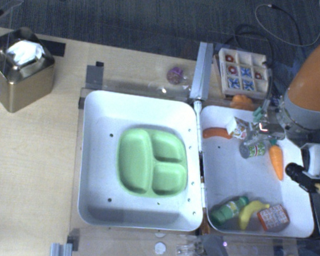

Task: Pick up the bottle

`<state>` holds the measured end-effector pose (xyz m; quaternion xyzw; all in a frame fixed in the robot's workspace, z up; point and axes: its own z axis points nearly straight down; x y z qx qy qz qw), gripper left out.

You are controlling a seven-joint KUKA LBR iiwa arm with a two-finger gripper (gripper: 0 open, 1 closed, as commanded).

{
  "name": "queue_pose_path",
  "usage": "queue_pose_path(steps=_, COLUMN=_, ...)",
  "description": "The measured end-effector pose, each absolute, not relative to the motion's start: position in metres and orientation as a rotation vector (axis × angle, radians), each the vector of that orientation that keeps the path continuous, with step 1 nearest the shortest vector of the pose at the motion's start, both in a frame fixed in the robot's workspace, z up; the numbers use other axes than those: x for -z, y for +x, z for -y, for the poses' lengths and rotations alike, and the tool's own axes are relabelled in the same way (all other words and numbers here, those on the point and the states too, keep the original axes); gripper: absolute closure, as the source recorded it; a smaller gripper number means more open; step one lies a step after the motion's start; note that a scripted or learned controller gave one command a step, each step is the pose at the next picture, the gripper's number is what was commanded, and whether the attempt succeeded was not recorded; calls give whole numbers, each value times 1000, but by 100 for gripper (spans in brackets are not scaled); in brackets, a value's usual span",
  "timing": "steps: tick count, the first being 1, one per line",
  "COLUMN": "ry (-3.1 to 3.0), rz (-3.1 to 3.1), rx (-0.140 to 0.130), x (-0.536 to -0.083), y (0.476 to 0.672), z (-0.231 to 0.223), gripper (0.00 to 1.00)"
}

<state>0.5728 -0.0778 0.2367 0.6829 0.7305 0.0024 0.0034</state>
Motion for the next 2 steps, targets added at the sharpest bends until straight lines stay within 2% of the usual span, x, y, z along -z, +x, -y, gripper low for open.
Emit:
queue_pose_path(steps=1, ry=2399, rz=-2027, rx=-2, x=-184, y=525, z=23, gripper=100)
queue_pose_path(steps=2, ry=2804, rz=-1417, rx=-3, x=-184, y=492, z=-68, gripper=100)
